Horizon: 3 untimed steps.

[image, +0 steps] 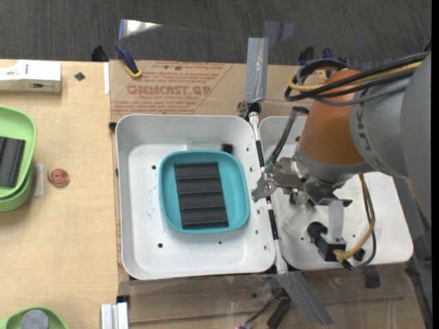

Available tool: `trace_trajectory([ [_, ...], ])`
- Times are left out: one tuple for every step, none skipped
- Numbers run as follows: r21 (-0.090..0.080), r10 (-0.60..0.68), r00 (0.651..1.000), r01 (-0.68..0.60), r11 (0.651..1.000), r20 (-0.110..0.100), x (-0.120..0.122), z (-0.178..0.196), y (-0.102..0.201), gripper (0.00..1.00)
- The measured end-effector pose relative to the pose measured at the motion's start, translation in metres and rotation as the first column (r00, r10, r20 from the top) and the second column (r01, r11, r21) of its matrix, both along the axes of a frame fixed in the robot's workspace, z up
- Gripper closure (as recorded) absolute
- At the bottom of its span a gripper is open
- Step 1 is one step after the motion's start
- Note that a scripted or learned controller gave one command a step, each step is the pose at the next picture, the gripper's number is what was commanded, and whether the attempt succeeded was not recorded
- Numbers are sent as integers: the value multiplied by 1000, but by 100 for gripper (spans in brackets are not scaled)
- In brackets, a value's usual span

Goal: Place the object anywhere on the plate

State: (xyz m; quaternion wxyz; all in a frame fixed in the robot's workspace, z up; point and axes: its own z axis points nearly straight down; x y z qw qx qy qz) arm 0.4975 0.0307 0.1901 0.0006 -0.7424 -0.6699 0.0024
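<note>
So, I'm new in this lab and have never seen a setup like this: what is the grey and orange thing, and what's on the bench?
This is one photo from a fixed camera above the bench, looking down at a slant. The grey robot arm with the orange band reaches in from the right; its gripper hangs over the right white bin. The left white bin holds a teal square plate with a black ribbed slab lying on it. Whether the gripper holds anything cannot be seen.
</note>
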Motion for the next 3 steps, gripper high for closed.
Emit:
trace_trajectory([
  [0,-20,1000,20,1000,0,25,0,-65,0],
  [1,-63,998,63,998,-1,-20,0,-34,0],
  [1,-47,999,47,999,1,-7,0,-105,0],
])
